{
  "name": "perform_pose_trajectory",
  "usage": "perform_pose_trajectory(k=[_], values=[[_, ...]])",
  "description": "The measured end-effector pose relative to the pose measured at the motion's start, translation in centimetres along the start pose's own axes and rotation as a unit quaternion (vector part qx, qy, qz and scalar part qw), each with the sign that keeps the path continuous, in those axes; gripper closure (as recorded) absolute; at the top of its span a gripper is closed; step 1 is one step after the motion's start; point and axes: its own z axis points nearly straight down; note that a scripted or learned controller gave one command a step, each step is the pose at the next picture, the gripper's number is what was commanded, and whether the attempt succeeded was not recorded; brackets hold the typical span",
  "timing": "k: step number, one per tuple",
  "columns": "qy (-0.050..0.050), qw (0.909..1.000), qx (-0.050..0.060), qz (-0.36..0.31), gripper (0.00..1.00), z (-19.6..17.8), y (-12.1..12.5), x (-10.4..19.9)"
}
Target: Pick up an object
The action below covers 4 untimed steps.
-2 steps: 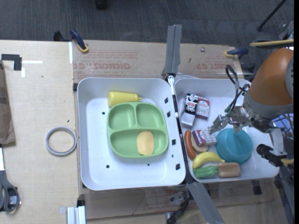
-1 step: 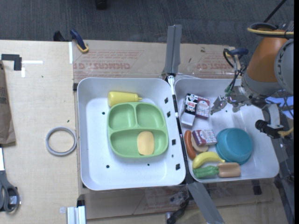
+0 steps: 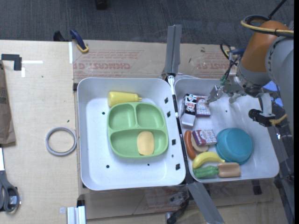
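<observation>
My gripper (image 3: 221, 93) hangs over the back of the right bin (image 3: 261, 125), open with nothing between its fingers. Just left of it lie a black-and-white carton (image 3: 190, 103) and a small pink box (image 3: 202, 108), with a white block (image 3: 188, 120) in front of them. Nearer the front of that bin are a red sausage (image 3: 188, 143), a pink-and-white packet (image 3: 204, 137), a blue bowl (image 3: 234, 145), a banana (image 3: 207, 158), a green vegetable (image 3: 205, 172) and a tan bun (image 3: 229, 170).
The left bin (image 3: 93, 139) holds a green divided plate (image 3: 137, 119) with a yellow piece (image 3: 145, 143) on it, and a yellow bottle (image 3: 122, 97) behind. On the bench at the left lie a tape ring (image 3: 61, 140) and scissors (image 3: 8, 197).
</observation>
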Motion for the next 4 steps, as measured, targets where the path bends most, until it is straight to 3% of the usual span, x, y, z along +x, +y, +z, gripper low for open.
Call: perform_pose_trajectory(k=[1, 2, 3, 4], values=[[0.000, 0.9999, 0.003, -0.017, 0.00, -0.4, 0.1, -1.7], [0.002, 0.9990, 0.004, -0.044, 0.00, 0.5, -7.9, 3.3], [0.002, 0.9933, 0.003, -0.116, 0.00, -6.3, -10.4, 2.2], [0.002, 0.9902, 0.004, -0.139, 0.00, -9.5, -10.7, 12.7]])
